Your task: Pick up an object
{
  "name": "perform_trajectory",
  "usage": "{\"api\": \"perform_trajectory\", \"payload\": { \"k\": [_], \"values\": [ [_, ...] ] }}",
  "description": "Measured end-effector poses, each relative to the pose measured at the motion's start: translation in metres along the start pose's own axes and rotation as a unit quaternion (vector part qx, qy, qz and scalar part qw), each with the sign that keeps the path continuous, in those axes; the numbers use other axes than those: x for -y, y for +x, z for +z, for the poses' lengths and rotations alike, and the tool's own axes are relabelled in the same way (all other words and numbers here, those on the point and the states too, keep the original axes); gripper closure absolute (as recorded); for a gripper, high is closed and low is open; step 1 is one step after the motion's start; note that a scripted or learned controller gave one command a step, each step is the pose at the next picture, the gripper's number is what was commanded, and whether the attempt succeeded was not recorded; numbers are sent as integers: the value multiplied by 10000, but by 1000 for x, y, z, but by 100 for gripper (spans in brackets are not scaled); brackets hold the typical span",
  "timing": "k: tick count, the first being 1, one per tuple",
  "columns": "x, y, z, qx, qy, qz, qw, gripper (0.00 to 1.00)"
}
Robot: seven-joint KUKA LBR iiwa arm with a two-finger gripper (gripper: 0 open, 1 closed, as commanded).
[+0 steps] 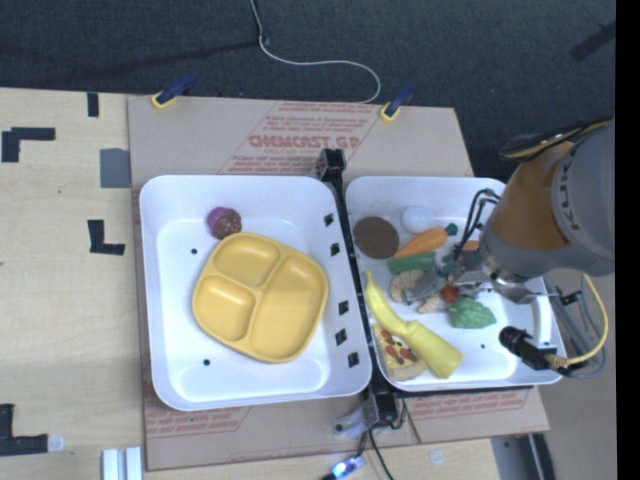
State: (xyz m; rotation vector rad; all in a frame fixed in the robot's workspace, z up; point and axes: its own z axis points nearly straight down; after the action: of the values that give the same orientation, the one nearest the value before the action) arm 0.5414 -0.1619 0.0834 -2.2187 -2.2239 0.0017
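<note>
The grey arm with its orange band [530, 203] comes in from the right and bends down into the right bin [520, 373], its gripper [440, 286] low among the toy food; whether it is wide or narrow I cannot tell. Around it lie a banana [415, 333], a green piece [471, 315], a carrot [428, 240] and a brown disc [376, 236]. Farther off, the left bin [165, 208] holds a yellow divided plate [261, 296] and a purple ball [224, 221] with bare floor along its walls, and red print on the cardboard [300, 140] beyond is too blurred to read.
</note>
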Motion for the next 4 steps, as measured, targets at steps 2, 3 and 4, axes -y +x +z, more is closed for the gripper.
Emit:
{"api": "perform_trajectory", "payload": {
  "k": [2, 3, 4],
  "values": [
    [3, -1, -74, 2, -22, 7, 10000, 100],
    [8, 0, -117, 1, -16, 6, 10000, 100],
    [7, 0, -142, -1, -11, 4, 10000, 100]
  ]
}}
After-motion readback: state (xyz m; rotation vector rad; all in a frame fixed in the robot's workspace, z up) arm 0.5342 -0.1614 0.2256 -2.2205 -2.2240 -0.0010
